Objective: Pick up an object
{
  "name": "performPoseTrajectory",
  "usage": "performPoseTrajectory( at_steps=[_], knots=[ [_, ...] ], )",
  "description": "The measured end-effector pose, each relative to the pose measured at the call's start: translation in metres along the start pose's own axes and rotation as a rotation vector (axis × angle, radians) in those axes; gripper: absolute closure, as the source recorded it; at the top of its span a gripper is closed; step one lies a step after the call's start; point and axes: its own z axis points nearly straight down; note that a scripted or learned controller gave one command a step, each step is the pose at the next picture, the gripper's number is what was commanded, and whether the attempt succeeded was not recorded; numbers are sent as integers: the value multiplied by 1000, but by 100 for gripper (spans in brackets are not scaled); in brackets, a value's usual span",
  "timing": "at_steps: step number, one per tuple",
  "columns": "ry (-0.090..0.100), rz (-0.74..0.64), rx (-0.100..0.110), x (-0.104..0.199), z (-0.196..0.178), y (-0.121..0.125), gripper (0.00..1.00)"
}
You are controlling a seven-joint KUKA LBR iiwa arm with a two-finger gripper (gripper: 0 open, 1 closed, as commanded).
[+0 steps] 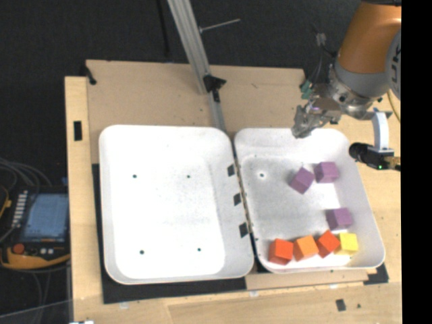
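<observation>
Tabletop: pale wood, carrying two shallow white bins side by side. Left bin: bare but for a few dark specks. Right bin: all the blocks, seven counted. Grey arm with orange band, reaching in from the right; tool hanging over the far rim of the right bin, well apart from every block. Whether open or closed: cannot tell, the tip too small and dark; nothing visibly carried.

Count by colour: three purple, three orange-red, one yellow. Two purple blocks just beside each other mid-bin, nearest the tool; a third purple block alone nearer the right wall. Along the near wall, a row of orange blocks ending in the yellow block, all packed touching or nearly so.

Handling, by judgement: small cubes, probably light and rigid, flat-sided, not fragile. Best taken across two opposite flat faces. Lone purple block likely easiest, with free space on its sides; packed row and wall-hugging pieces awkward, little room beside them.
</observation>
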Motion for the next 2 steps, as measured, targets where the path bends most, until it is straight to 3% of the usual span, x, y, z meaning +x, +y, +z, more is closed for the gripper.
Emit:
performPoseTrajectory(
  at_steps=[2],
  knots=[
    [1,-1,4,102,-2,-4,100]
  ],
)
